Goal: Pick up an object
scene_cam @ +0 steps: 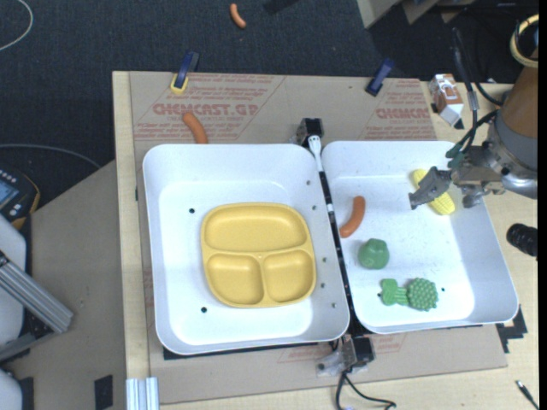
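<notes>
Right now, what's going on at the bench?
The gripper is over the right bin, at a yellow toy near its back; whether it grips the toy is unclear. An orange sausage, a green round piece and toy broccoli lie in that bin. The left bin holds a yellow divided plate.

Dark blue-grey carpet (102,24) surrounds the worktop (256,101), a tan board printed with red lettering. Two blue clamps (183,73) grip its far edge. A white cable (15,7) loops on the floor top left; an aluminium rail (34,293) lies at left. Even overhead light, soft shadows.
</notes>
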You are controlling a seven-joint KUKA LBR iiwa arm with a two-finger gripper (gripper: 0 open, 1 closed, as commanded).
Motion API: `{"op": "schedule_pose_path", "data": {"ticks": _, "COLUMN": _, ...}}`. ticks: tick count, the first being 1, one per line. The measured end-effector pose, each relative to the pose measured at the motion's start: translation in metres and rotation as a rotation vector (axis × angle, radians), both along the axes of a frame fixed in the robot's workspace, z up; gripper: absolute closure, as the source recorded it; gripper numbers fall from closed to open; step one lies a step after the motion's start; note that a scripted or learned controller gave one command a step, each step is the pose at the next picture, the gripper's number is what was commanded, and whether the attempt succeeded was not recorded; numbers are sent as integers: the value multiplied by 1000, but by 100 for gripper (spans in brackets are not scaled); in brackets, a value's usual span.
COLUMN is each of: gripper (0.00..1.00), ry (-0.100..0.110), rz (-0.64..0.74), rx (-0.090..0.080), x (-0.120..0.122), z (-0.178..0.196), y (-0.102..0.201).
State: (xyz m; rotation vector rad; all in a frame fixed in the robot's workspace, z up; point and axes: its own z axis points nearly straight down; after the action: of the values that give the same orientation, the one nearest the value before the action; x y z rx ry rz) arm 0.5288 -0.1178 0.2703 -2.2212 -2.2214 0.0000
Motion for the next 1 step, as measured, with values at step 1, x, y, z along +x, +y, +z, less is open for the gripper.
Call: {"op": "schedule_pose_path", "data": {"ticks": 1, "gripper": 0, "ry": 5, "rz": -1, "rx": 1, "x": -1, "z": -42, "y": -2}}
